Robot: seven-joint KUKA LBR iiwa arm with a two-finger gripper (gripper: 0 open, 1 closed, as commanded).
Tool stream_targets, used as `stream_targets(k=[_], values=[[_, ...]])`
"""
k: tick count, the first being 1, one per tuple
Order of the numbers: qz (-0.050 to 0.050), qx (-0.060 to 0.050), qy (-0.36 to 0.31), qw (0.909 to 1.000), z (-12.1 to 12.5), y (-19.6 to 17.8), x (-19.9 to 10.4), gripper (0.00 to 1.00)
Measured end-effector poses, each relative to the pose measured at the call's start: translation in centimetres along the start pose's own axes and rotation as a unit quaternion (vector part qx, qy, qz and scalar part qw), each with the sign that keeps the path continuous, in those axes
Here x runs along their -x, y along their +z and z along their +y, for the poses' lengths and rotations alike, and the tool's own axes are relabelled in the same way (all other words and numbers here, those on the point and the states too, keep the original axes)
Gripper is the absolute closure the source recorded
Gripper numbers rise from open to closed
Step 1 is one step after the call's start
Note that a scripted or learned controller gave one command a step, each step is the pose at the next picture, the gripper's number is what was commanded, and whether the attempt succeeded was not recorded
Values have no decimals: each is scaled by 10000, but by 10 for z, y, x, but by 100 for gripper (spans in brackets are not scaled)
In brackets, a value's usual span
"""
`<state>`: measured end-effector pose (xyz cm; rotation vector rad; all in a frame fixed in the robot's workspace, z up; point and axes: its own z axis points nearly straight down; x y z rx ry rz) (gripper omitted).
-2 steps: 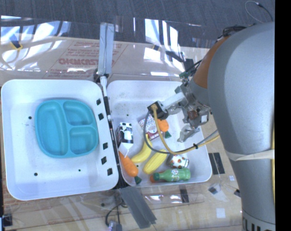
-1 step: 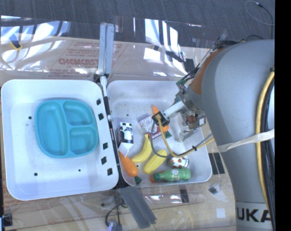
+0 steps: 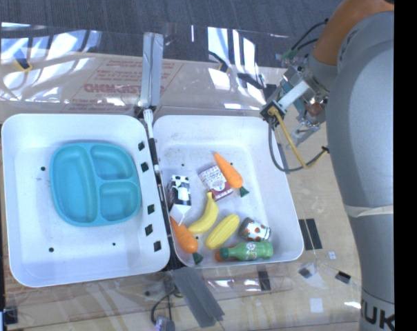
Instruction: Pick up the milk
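Two white bins sit side by side, the milk (image 3: 180, 189) lying at the right bin's (image 3: 281, 185) left wall beside a banana (image 3: 205, 216), while the gripper (image 3: 299, 109) hangs past that bin's far right corner, seemingly carrying nothing.

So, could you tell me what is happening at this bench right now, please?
A grey KUKA arm reaches in from the right, its gripper hanging beside the right bin's far right corner, away from the items. Its target, the milk carton, lies untouched near that bin's left wall, next to a banana. Two carrots, corn, a small pink box, a can and a green bottle share the bin. The left bin holds a blue divided plate.
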<state>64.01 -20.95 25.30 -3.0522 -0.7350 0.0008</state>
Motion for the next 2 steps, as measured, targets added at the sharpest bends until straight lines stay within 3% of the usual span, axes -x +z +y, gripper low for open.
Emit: stream_targets(k=[1,2], values=[[-28,-25,347,9994,-62,130,39,0],[-4,-2,446,9990,-5,76,8,0]])
